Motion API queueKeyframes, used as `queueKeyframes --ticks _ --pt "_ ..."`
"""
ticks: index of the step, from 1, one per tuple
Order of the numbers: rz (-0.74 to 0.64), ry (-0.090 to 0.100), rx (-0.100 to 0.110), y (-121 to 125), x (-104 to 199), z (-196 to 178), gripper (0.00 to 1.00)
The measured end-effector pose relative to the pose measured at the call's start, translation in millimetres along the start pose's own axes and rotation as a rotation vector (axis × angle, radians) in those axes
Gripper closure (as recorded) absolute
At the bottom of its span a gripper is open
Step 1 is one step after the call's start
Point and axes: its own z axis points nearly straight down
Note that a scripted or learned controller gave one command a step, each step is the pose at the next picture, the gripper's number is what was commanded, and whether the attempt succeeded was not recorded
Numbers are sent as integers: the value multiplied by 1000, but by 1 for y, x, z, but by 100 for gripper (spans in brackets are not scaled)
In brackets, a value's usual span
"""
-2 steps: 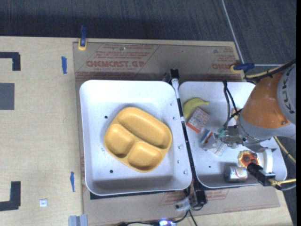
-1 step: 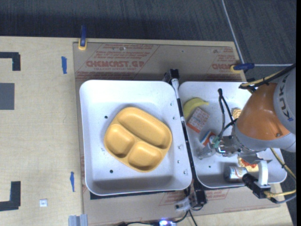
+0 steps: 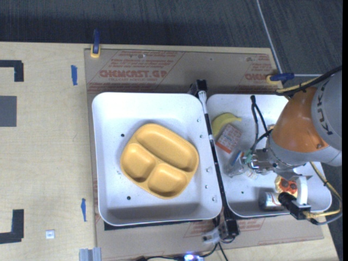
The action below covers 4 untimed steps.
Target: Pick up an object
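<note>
A yellow three-compartment tray (image 3: 159, 159) lies in the left bin (image 3: 103, 145). In the right bin (image 3: 239, 99), a yellow banana-shaped item (image 3: 224, 121) sits at the far left. A small packet with a red-orange label (image 3: 229, 137) rests just in front of it. My gripper (image 3: 243, 162) is low over the right bin's left half, just below that packet, at a clear and blue item. The arm's orange band (image 3: 296, 129) hides the bin's middle. A silver can (image 3: 268, 200) and an orange-printed white pack (image 3: 288, 185) lie near the front right.
The wall where the two bins meet (image 3: 209, 145) runs just left of the gripper. Black cables (image 3: 255, 118) loop over the right bin. Cardboard (image 3: 163, 72) lies under both bins, and wooden bench (image 3: 43, 145) extends to the left.
</note>
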Motion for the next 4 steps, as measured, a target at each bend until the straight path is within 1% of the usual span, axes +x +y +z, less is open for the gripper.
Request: queueKeyframes --ticks 1,3,4 --pt "-1 -1 -4 -20 1 0 0" --pt "-1 0 -5 -20 1 0 0" --pt "-1 -1 -1 7 1 0 0"
